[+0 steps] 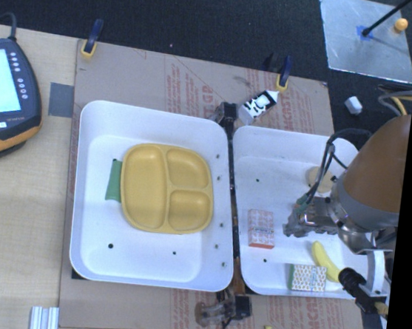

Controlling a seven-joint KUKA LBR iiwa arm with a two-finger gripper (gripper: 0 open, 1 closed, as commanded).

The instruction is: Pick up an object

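1. The gripper (297, 225) is seen low inside the right shallow white plastic bin (282, 151), at the end of the grey arm with the orange band (380, 170).
2. Whether anything has been picked up cannot be told; nothing is visibly held, so the task is judged as not yet done.
3. The gripper is too dark and small for its opening to be read; it cannot be told.
4. Just beside it, to the left, a small flat pink-and-white patterned packet (261, 227) lies on the bin floor, judged the likeliest target.
5. In the same bin a yellow banana-shaped piece (326, 260) and a small green-speckled rectangular block (307, 277) are found near the front wall.
6. The left shallow white plastic bin (91, 250) holds a yellow 3-compartment plastic tray (167, 187), with a flat green strip (114, 180) partly under its left edge.
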